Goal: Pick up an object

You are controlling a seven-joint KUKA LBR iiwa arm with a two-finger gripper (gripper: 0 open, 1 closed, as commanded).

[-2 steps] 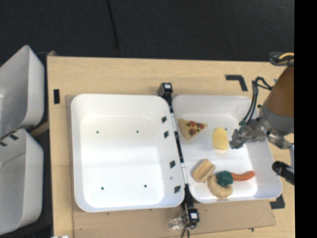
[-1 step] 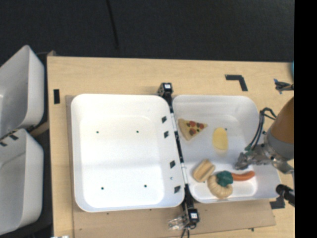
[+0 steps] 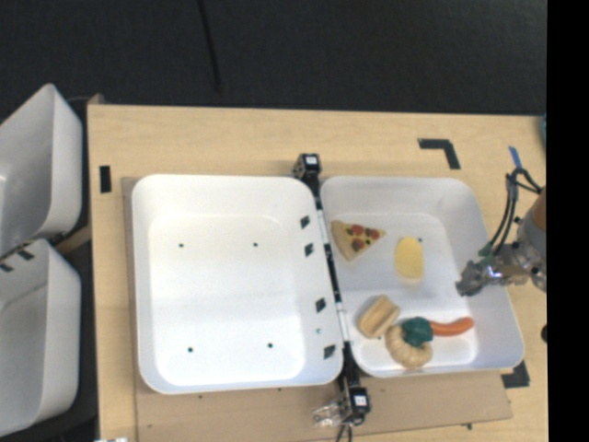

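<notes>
Just inside the right bin's (image 3: 460,196) 3 o'clock wall, the fingers (image 3: 475,277) hang with nothing visibly between them; their spread I cannot tell. Nearest is the carrot (image 3: 451,326), at their 7 o'clock, long axis 3-to-9

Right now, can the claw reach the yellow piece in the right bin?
Probably yes. The claw sits at the right bin's right side, and bare white floor lies between it and the yellow piece.

looks like a robotics lab setup: a plain wooden bench (image 3: 276,136) with black corner markers, two white bins (image 3: 166,274) clipped side by side, toy food like a plastic pizza slice (image 3: 355,238), dark floor around.
</notes>
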